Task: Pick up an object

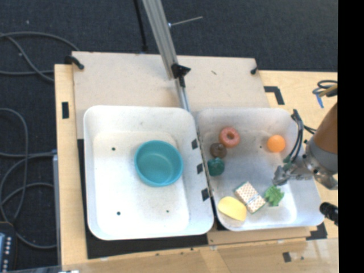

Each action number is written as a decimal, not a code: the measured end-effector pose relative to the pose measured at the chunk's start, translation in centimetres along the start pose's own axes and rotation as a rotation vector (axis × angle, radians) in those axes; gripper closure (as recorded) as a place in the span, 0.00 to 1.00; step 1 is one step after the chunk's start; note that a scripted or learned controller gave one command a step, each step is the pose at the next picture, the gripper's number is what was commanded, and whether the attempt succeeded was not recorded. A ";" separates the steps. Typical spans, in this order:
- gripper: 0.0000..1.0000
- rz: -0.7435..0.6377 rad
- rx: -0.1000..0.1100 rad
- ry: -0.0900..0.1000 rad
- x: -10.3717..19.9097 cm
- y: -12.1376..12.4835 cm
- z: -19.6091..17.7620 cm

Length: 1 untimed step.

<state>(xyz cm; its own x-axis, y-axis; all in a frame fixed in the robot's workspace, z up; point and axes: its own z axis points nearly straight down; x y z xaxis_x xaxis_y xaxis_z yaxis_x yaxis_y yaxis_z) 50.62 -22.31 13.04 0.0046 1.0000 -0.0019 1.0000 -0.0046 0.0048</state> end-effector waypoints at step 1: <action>1.00 -0.008 -0.002 0.000 0.4 0.0 -4.5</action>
<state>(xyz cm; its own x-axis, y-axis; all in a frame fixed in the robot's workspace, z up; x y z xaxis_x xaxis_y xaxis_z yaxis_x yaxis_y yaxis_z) 50.62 -21.86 17.53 -0.0037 1.0000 -0.0018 1.0000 0.0037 0.0066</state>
